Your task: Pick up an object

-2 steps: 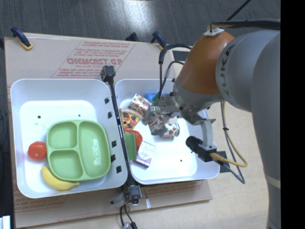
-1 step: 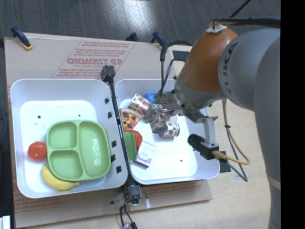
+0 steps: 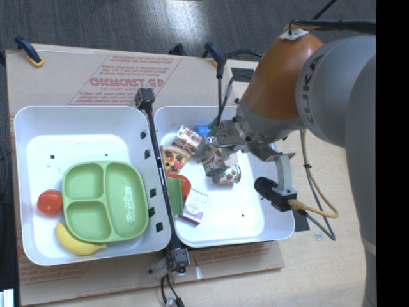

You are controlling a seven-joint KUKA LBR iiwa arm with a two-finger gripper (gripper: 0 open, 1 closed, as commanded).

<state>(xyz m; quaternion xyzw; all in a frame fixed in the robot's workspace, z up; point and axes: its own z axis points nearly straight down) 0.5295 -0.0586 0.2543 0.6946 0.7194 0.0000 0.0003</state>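
**Arm low over the right bin's pile of small packages**

Camera view: the most readable writing is red print on the cardboard sheet point(image 3: 128, 78) under the bins, where "CHEMCAST GP" stands out among smaller lines too fine to read. White lettering runs along the grey arm point(image 3: 332, 75) beside its orange band, at too steep an angle to read surely.

The gripper point(image 3: 217, 149) sits low in the far-left part of the right bin point(image 3: 255, 226), among a cluster of printed items. Whether its fingers are spread or closed, I cannot tell. Just beneath it lies a crumpled printed cup point(image 3: 222, 170). To its left are a small striped package point(image 3: 187, 137), a pizza-print packet point(image 3: 172, 160), a red and green item point(image 3: 179, 187), and nearer, a small white and purple box point(image 3: 194, 207). A bit of blue point(image 3: 203, 131) peeks out on the far side.

The left bin point(image 3: 32, 139) holds a green divided plate point(image 3: 105, 200), a tomato point(image 3: 50, 201) to its left, and a banana point(image 3: 77, 240) at its near-left edge.

The bench stands over dark carpet point(image 3: 96, 11), and blue clamps point(image 3: 29, 50) pin the cardboard's far edge.
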